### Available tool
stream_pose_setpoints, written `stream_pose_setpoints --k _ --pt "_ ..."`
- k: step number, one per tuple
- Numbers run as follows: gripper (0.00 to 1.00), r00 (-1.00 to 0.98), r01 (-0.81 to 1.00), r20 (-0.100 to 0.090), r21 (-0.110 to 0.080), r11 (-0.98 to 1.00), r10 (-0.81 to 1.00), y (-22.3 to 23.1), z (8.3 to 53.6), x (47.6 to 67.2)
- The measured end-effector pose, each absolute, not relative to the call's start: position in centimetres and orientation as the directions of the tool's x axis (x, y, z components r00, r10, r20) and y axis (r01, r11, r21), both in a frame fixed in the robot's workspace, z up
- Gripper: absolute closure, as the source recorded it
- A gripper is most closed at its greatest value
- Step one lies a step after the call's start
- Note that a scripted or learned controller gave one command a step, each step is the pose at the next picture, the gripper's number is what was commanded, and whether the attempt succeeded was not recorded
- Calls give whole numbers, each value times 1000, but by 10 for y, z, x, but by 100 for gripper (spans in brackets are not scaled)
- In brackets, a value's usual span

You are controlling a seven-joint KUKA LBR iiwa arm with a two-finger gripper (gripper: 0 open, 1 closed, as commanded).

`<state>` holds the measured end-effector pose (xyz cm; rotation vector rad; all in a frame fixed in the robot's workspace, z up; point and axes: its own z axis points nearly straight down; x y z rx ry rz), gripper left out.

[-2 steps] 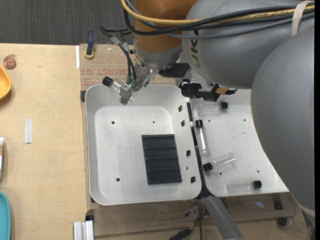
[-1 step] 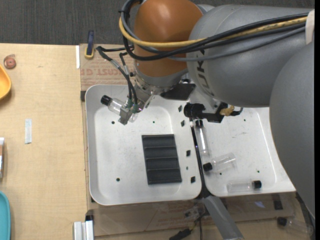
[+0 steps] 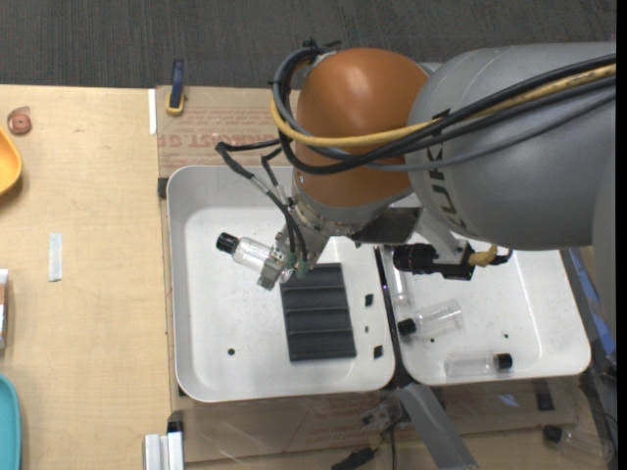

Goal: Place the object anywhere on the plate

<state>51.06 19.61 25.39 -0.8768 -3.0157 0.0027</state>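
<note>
- A small clear bottle with a black cap (image 3: 245, 253) lies on its side in the left white bin (image 3: 196, 341), near the upper left corner of the dark ribbed plate (image 3: 318, 311).
- The gripper (image 3: 284, 262) is just at the bottle's right end; whether the fingers are wide or narrow, one cannot tell.
- The plate lies flat in the same bin, toward its right wall.
- In the right bin (image 3: 549, 351) lie two more clear bottles (image 3: 431, 319).

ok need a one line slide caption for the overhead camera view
KUKA arm's gripper poised over the left bin, beside a clear vial and a black ribbed plate.
</note>
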Motion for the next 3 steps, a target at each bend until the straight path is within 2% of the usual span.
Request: stream_pose_setpoints --k 1,2,3 --pt "0 -844 536 0 -2 844 536 196 254 511" --pt "100 -842 540 1 -3 842 540 195 262 512" --pt "100 -955 295 -3 1 955 295 123 325 500"
